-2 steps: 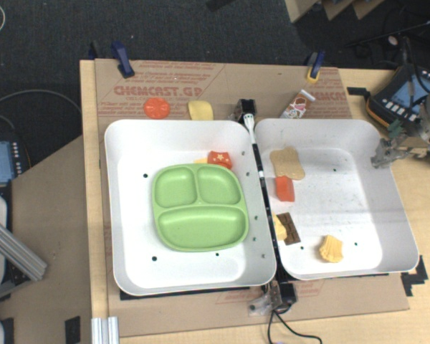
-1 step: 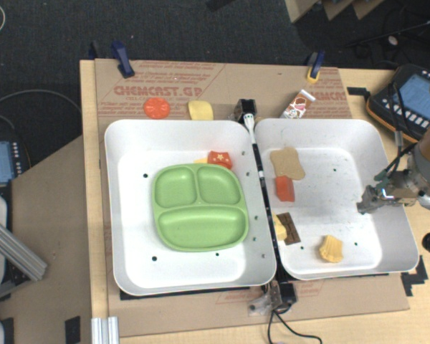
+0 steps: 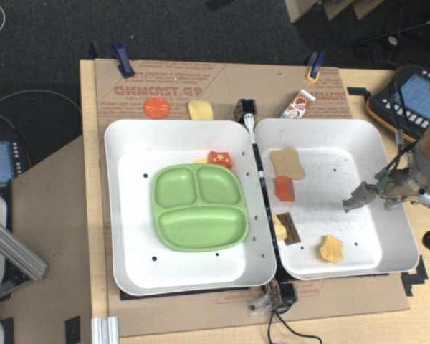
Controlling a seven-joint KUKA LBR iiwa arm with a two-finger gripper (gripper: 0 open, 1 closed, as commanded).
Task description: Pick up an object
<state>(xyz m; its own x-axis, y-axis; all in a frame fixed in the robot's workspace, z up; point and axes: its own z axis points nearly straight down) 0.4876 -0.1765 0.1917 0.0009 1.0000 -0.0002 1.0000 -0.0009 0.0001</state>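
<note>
Camera view: your candidate objects sit in the right bin, left-centre of frame there: red block, tan piece above it, brown bar below, yellow piece lower centre. Left bin has the green divided plate and a red toy at its top edge. Gripper hovers at the right side of the right bin, over bare floor, holding nothing; how far open, you can't tell. Step looks like approach. Next, you need to line up over one piece, likely the yellow one, then descend.
</note>
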